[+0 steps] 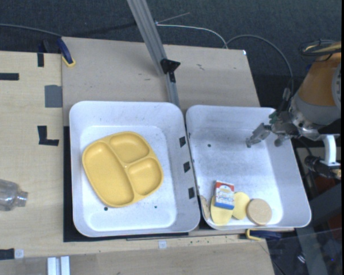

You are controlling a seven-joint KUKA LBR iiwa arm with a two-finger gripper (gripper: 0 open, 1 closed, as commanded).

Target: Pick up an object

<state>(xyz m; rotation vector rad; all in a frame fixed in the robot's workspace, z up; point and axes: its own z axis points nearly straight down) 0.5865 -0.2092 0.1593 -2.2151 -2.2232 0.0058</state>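
1. A clear plastic bottle (4, 195) lies on its side at the far left of the table (23, 96), well apart from both bins.
2. The left bin (80, 119) holds a yellow divided plate (121, 168) with 3 compartments, lying flat toward the bin's left and middle.
3. A grey metal pole (149, 30) slants across the table above the bins, its lower end reaching the gap between them.
4. The right bin (229, 116) carries its things in the near corner: a small red, white and blue box (223, 193), a pale yellow object (228, 208) touching it and partly under it, and a round tan disc (259, 211) just beside the yellow object on its right.
5. The gripper (265, 135) hangs over the far right part of the right bin, well apart from the 3 things in the near corner. Its fingers (256, 136) point left and down; nothing sits between them, and whether they are apart or together cannot be told.
6. The grey arm with its orange band (320, 85) enters at the right edge.
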